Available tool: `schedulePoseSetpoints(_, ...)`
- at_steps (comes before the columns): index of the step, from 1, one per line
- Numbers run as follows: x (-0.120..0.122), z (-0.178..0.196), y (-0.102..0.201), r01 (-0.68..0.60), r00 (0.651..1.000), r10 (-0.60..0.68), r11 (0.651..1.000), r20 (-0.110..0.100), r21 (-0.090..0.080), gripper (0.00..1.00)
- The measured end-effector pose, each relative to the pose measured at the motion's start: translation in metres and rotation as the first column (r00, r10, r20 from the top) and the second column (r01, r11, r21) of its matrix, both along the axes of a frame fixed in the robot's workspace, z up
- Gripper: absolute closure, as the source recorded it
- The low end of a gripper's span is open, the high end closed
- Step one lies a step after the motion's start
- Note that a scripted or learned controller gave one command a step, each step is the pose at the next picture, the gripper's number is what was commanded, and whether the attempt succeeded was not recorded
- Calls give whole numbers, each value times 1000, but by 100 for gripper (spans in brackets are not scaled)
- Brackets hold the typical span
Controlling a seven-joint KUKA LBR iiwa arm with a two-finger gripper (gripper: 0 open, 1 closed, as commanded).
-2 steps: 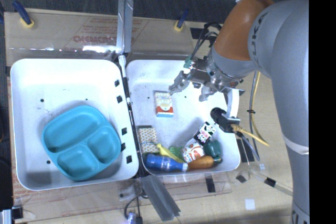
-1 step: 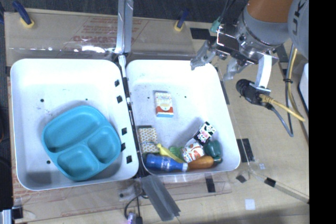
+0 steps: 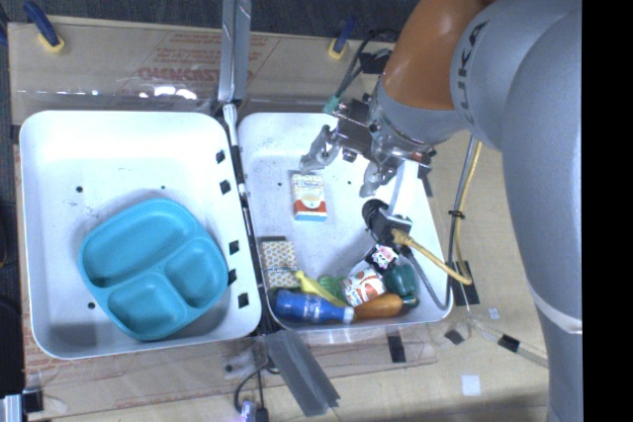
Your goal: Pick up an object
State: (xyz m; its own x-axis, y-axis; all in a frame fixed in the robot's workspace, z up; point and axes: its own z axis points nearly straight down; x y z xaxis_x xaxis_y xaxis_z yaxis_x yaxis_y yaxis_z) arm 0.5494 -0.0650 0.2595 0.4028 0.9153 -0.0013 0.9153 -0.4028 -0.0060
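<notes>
I see the hand [image 3: 346, 161] released above the right bin [image 3: 265, 212], fingers spread, nothing between them, beside a small carton [image 3: 310, 196].

Around the small carton [image 3: 310, 196], the right bin's floor [image 3: 272, 163] is lying open on every side, while clutter [image 3: 341, 296] is crowding the near edge below it.

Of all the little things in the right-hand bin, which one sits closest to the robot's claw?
The small white-and-red carton, lying alone just below the gripper. The blue bottle and the other items are heaped at the bin's near edge.
</notes>
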Motion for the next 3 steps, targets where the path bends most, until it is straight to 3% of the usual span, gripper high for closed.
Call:
schedulePoseSetpoints(1,31,-64,14,27,1000,-27,1000,-1,-1,0)
schedulePoseSetpoints(2,22,-91,-26,-190,982,190,982,0,1,0)
schedulePoseSetpoints(3,44,-166,-31,-192,981,192,981,7,-2,0)
